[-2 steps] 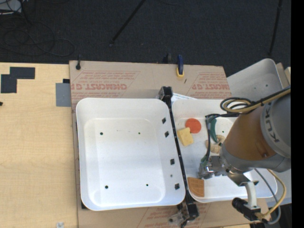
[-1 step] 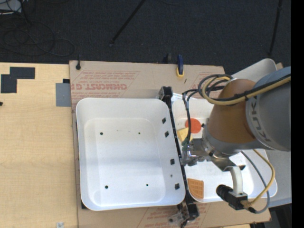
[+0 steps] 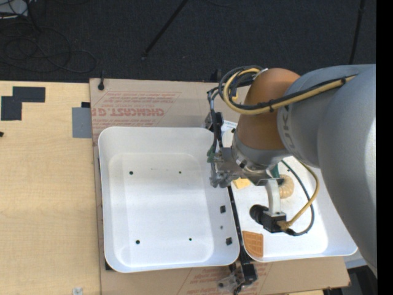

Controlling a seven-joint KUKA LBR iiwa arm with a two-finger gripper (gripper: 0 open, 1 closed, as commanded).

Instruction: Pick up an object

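My gripper [image 3: 222, 176] hangs below the orange-banded wrist, low over the left edge of the right bin [image 3: 310, 238], beside the wall shared by the two bins. A small yellow piece [image 3: 243, 183] lies just to its right, partly hidden by the wrist. A round tan object [image 3: 286, 190] sits further right behind the cables. An orange waffle-patterned piece [image 3: 253, 244] lies at the front left corner of the right bin.
The left bin [image 3: 159, 195] stands beside the gripper. The arm's bulk and its yellow and black cables [image 3: 288, 226] cover much of the right bin. Cardboard [image 3: 135, 106] lies under both bins, with wooden bench [image 3: 43, 189] at left.
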